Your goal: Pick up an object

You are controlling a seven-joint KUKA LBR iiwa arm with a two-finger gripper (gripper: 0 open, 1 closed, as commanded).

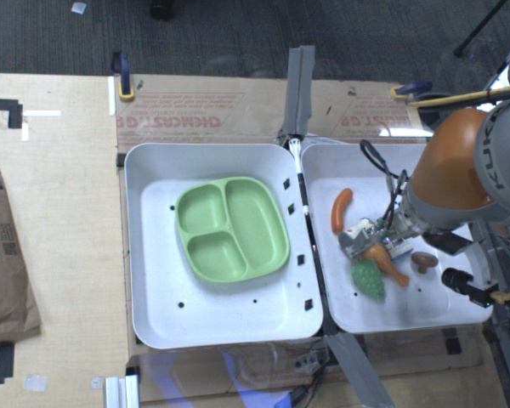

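Gripper low in right bin | finger state could not be told | tip beside carrot, above green toy | sausage nearby

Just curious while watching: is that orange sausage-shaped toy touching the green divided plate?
Apart. The camera view shows the sausage in the right bin, the green plate in the left bin.

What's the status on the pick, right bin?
End effector down in right bin, over the carrot; grasp unconfirmed. Green toy and brown piece close by. Hot dog apart. Green plate in left bin.
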